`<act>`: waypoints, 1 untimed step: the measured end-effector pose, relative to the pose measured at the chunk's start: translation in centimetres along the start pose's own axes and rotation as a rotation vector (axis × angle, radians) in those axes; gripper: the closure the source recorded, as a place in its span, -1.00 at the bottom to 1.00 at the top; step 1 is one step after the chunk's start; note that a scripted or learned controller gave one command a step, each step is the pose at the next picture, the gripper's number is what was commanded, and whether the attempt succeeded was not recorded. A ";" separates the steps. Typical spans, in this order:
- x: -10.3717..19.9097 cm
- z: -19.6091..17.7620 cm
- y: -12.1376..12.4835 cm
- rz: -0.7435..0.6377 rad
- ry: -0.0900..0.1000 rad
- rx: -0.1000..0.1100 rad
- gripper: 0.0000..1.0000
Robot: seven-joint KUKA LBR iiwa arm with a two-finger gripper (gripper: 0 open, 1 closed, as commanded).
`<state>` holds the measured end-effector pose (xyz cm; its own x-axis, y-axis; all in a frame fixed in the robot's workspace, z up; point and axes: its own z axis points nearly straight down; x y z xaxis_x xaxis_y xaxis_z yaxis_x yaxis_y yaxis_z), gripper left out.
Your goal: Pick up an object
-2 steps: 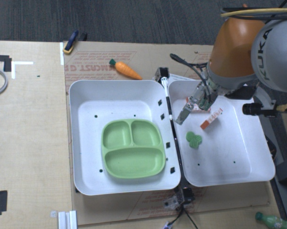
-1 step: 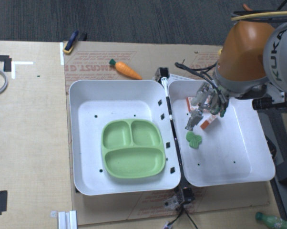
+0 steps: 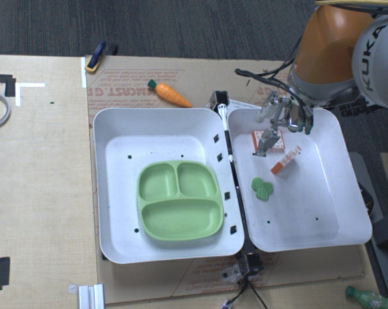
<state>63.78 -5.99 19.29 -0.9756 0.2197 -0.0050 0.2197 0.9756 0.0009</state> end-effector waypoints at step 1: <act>-1.6 3.9 -3.4 -0.137 0.002 0.000 -1.00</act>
<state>64.61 -9.61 15.39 -0.9964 0.0844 -0.0035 0.0844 0.9964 0.0003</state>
